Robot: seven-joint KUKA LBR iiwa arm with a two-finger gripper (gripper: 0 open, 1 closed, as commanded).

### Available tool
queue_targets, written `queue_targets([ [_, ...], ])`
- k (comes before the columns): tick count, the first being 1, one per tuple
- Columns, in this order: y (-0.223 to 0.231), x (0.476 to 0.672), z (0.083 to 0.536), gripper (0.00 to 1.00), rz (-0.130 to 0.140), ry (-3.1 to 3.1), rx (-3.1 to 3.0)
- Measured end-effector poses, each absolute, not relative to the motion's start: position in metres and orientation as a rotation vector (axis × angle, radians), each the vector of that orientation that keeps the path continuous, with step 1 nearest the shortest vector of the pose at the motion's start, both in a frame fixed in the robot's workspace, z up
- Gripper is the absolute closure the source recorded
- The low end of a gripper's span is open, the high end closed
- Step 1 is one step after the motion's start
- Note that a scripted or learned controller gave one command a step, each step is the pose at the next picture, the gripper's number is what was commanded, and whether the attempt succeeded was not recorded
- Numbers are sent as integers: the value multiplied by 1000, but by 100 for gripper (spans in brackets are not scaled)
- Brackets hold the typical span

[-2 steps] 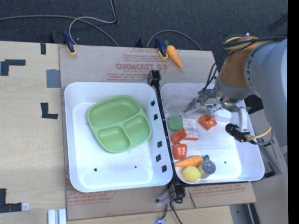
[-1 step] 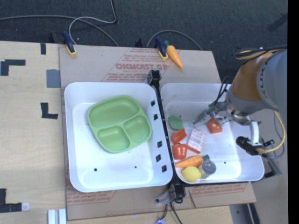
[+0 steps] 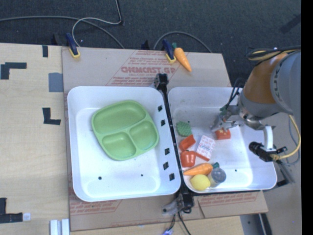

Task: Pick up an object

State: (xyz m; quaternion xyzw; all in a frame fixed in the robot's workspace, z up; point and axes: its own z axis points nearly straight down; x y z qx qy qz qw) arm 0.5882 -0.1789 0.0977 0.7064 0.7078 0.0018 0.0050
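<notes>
**My pincer low in the right bin, at the red block**

My arm [image 3: 271, 89] comes in from the right, grey with its orange band, and bends down into the right bin [image 3: 254, 180]. My pincer [image 3: 223, 124] sits low near the middle of that bin, a little toward its far side. Just at its tips lies a small red block [image 3: 223, 134]; the block looks to be touching or almost touching the tips, but I cannot tell whether it is between them or merely beside them. How wide my pincer stands I cannot tell either, for the view is too small and blurred there.

The rest of the right bin's load lies left and near of my pincer. A green knobbly piece [image 3: 184, 128] sits by the divider. Near of it are two red-orange pieces [image 3: 188, 142], one behind the other, and just right of them a white card with red print [image 3: 205, 146], tilted. Nearer still an orange carrot [image 3: 198, 170] lies crosswise, with a yellow lemon [image 3: 199, 181] at the near wall and a grey round thing [image 3: 217, 176] just beside it on the right.

The left bin [image 3: 78, 146] holds a green divided plate [image 3: 125, 129], set at a slant.

Outside the bins, a second carrot [image 3: 182, 59] lies on the cardboard [image 3: 137, 67] at the far side, beside a blue clamp [image 3: 169, 51]. Another clamp [image 3: 73, 46] grips the cardboard's far left corner.
</notes>
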Motion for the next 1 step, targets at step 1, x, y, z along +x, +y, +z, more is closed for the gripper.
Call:
queue_targets([
  [1,-122,621,110,100,0,2225,2220],
])
